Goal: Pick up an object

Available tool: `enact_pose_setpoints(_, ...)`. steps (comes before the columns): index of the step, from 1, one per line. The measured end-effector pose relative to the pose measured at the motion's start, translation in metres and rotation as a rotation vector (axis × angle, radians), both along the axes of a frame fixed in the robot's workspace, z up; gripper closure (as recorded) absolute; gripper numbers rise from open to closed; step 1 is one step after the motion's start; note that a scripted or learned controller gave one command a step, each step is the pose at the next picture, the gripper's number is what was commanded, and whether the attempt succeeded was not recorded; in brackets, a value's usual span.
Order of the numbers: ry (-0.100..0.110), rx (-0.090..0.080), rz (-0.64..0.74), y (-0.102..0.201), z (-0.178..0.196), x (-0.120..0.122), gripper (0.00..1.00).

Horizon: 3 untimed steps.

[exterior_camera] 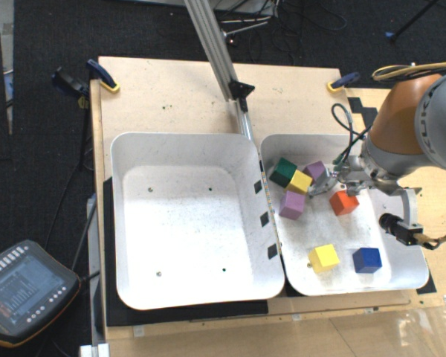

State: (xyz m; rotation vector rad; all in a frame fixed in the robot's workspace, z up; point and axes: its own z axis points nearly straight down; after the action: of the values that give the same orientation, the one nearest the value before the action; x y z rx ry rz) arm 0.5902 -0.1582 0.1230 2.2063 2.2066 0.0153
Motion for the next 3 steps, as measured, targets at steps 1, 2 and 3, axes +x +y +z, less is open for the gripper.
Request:
enact_pose_setpoints(1, -0.002, -0.002, 0.0, 0.0, 0.009, 0.0, 1.0)
enact_pose_setpoints(2, 0.017, 0.006, 0.002, -0.001, 0.052, 0.003, 1.0)
enact_pose_setpoints(3, 0.014, 0.005, 0.004, 0.008, 0.109, 0.01, 1.0)
